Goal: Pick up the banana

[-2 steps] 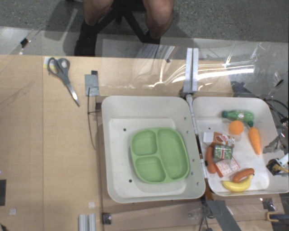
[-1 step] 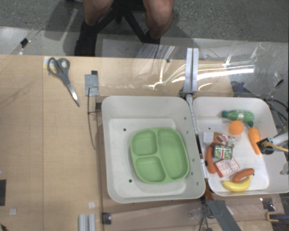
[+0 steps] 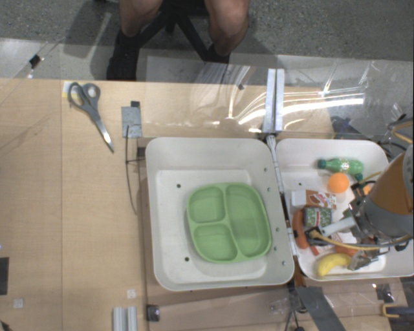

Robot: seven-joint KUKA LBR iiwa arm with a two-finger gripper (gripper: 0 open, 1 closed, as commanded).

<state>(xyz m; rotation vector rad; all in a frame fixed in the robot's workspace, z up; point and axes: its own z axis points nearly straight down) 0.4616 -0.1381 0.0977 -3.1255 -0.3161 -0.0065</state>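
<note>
Your arm (image 3: pixel 391 200) enters from the 3 o'clock edge and is bent down over the right-hand bin (image 3: pixel 304 150), its orange band and grey wrist covering that bin's lower right portion. The gripper (image 3: pixel 359 260) sits low at the bin's 5 o'clock corner, pointing toward the bin floor. You should note that the wrist body and a loop of cabling hide most of it; whether it is released or clenched cannot be told from this view, and nothing can be confirmed as grasped. The banana (image 3: pixel 332 264) lies on the floor of the right-hand bin near its front wall, at roughly 6 o'clock within the bin, with its right end just beside the gripper; whether the two touch is not clear. Further back in the same bin you have a green bottle (image 3: pixel 341 165) at 12 o'clock, an orange ball (image 3: pixel 337 183) just below it, and a cluster of small packets (image 3: pixel 317 210) and a red item near the divider, their shapes hard to make out. The left-hand bin (image 3: pixel 207 152) holds a green compartment tray (image 3: pixel 228 222), lying flat. On the bench at 10 o'clock lie scissors (image 3: pixel 90 111). At 12 o'clock a seated person's legs (image 3: pixel 184 19) are cut off by the frame edge.
</note>
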